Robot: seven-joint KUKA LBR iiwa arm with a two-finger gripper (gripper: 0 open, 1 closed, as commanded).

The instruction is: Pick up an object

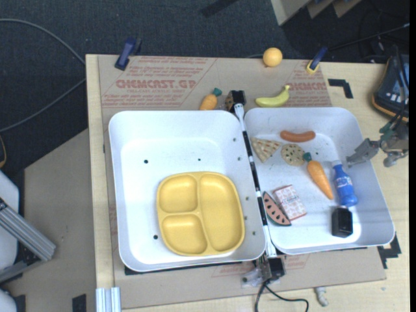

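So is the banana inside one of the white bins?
No, the banana lies on the brown board just outside the far rim of the right bin, beyond the sausage.

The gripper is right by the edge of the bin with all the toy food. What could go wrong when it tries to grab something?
The gripper hovers at the right bin's rim, so it might bump it. The carrot and blue bottle lie close together; it could catch both or push one aside.

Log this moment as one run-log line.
gripper: at right bin rim, holds nothing | nearest: blue bottle | yellow tray: left bin
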